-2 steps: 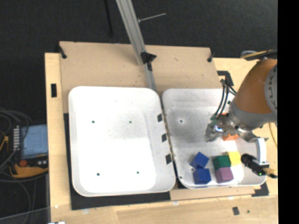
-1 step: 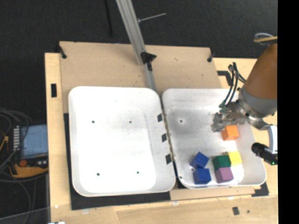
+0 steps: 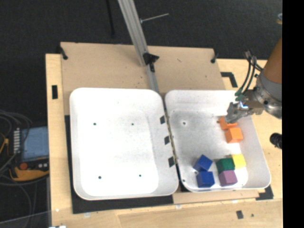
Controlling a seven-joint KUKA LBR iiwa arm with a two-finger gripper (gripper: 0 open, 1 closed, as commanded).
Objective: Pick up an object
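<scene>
My pincer (image 3: 232,116) hovering over the right bin (image 3: 190,103), tips touching an orange block (image 3: 233,135) there, grip impossible to tell, blue blocks (image 3: 204,171) lying nearer its front rim.

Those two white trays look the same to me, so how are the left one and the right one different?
The right bin holds coloured blocks, among them two blue blocks and an orange block; the left bin shows just a few dark dots on its floor. The gripper hangs over the right bin, not the left bin. Both are shallow, white and round-cornered.
</scene>
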